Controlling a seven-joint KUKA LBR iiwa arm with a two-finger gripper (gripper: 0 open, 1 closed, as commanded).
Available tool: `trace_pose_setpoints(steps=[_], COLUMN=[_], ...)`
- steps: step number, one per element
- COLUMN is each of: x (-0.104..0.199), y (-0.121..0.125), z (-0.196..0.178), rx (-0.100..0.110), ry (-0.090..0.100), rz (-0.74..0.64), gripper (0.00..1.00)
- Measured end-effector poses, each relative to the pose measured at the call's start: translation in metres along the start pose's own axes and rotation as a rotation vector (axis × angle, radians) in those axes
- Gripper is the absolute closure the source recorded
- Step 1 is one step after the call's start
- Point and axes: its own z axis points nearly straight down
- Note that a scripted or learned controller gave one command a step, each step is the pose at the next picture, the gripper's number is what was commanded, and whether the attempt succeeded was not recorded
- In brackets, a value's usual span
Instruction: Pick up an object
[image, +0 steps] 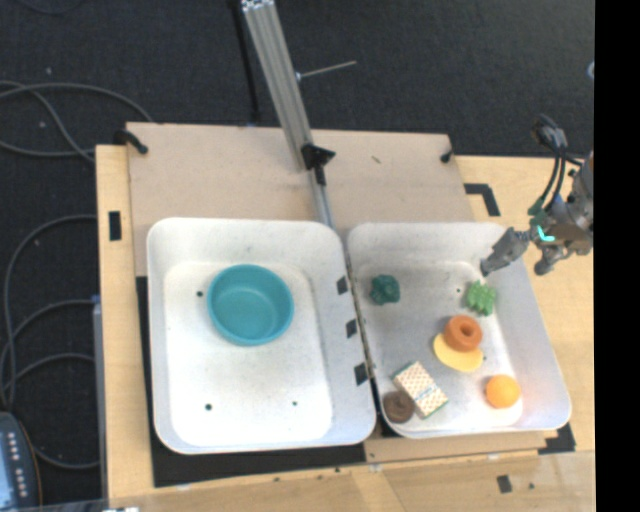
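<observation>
My gripper (524, 256) hangs over the upper right rim of the right bin (430, 240), open, with nothing between its two fingers. Its left finger (499, 252) points down toward a bright green lumpy object (481, 298) just below it. In the same bin lie a dark green object (385, 290), an orange ring (462, 332) resting on a yellow piece (457, 354), an orange ball (502, 391), a patterned block (421, 388) and a brown ring (399, 405).
The left bin (170, 300) holds a teal bowl (250, 304). A metal pole (285, 85) slants up from between the bins at the back. Black cables (40, 300) lie off the bench's left side.
</observation>
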Motion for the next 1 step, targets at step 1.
trace_pose_setpoints(steps=[1], x=[-0.0019], y=[0.0033], z=[0.0427], rx=[0.004], ry=[-0.002], rz=[0.003], gripper=[0.00])
